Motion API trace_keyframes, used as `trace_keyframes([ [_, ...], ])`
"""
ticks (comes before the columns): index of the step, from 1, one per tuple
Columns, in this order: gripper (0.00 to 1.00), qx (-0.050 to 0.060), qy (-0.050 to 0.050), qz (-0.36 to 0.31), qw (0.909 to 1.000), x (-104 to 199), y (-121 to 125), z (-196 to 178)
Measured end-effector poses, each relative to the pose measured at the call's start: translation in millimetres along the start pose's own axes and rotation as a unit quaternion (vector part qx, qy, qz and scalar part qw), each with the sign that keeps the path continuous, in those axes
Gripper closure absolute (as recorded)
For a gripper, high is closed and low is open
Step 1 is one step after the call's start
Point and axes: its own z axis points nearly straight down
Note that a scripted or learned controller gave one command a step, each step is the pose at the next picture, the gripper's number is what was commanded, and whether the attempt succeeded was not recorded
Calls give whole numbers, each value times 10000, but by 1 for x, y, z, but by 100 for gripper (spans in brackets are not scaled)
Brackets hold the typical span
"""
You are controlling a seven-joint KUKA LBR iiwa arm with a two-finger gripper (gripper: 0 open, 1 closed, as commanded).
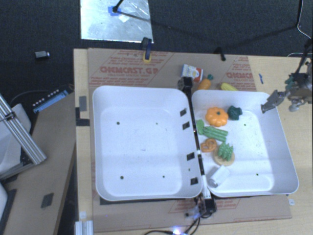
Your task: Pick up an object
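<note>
The right bin (274, 146) holds several toy foods along its left side: an orange pumpkin (216, 116), a dark green piece (234, 112), a light green ridged piece (212, 132), a small orange-brown piece (209, 145), a green leafy piece on a tan base (225, 152) and a white block (218, 174). My gripper (270, 103) hangs over the bin's upper right rim, well to the right of the toys, with nothing seen in it.
The left bin (142, 141) sits beside the right one. Behind the bins on the cardboard lie a white and red packet (190, 72), an orange carrot (204, 83) and a yellow piece (228, 87). A yellow clamp (146, 50) stands at the back.
</note>
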Motion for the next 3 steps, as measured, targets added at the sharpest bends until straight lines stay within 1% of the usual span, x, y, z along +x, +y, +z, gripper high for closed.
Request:
trace_keyframes([
  [1, 0, 30, 21, -24, 10000, 63, -17, 95],
  [2, 0, -17, -6, 3, 10000, 95, -30, 203],
  [3, 0, -35, -7, -15, 10000, 105, 22, 197],
])
